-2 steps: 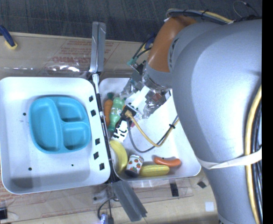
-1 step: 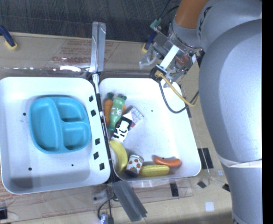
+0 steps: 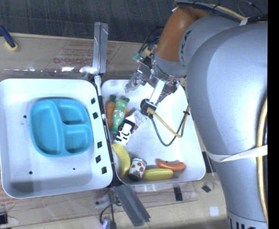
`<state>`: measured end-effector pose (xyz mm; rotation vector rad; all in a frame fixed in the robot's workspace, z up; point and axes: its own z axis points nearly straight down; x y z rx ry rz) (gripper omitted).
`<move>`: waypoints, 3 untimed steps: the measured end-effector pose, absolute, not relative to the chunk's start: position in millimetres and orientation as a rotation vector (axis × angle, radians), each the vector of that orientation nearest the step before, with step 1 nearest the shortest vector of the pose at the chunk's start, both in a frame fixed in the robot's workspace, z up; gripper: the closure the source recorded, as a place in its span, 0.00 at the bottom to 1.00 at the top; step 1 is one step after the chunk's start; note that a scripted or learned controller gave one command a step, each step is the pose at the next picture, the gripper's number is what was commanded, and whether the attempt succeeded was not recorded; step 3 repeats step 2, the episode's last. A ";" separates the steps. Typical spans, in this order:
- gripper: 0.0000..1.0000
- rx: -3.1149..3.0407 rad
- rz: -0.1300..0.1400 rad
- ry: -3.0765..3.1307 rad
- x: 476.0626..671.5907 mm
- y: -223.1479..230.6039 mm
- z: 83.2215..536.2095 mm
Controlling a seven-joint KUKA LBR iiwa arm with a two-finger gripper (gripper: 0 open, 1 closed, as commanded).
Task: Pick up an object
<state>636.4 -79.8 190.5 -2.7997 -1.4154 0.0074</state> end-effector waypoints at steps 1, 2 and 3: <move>0.00 -2.816 0.007 -1.385 600.4 -122.1 157.4; 0.00 -2.695 0.001 -1.611 649.4 -162.3 253.8; 0.00 -2.695 0.001 -1.611 649.4 -162.3 253.8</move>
